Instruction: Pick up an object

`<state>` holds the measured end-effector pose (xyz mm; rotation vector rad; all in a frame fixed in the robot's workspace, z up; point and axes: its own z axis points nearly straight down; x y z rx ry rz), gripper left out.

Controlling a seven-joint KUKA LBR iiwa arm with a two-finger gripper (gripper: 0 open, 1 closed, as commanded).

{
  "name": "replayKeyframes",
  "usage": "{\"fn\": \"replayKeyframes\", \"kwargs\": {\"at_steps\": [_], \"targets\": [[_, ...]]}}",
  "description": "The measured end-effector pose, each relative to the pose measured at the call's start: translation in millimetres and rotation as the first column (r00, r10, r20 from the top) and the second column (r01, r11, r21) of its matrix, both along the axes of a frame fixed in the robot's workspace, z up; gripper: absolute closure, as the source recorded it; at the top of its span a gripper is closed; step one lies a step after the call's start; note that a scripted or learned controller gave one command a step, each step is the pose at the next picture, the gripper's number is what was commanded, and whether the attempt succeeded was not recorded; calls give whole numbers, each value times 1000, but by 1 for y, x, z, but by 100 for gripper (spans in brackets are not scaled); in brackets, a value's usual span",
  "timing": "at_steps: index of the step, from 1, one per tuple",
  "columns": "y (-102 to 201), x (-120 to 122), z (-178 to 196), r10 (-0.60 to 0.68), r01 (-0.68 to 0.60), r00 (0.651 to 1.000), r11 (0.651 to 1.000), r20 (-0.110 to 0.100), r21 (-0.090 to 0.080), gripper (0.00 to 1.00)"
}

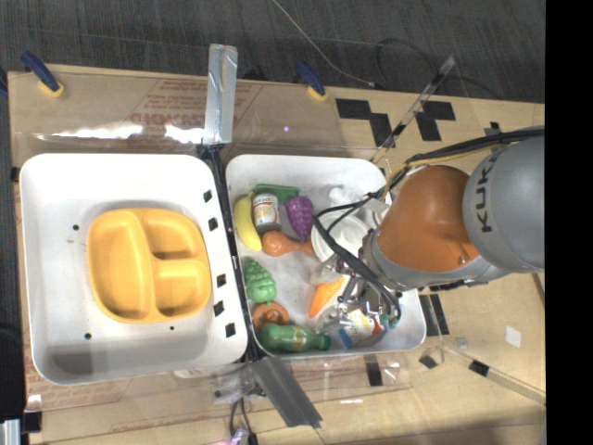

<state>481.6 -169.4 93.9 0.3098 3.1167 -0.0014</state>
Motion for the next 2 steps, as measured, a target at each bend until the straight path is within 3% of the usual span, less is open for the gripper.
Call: {"fn": "replayKeyframes", "kwargs": {"at_steps": [1,2], "targets": [[3,1,8,6,-6,1000,1000,-3,3,100],[-41,64,152,-33,33,999,999,-1,-3,100]]}}
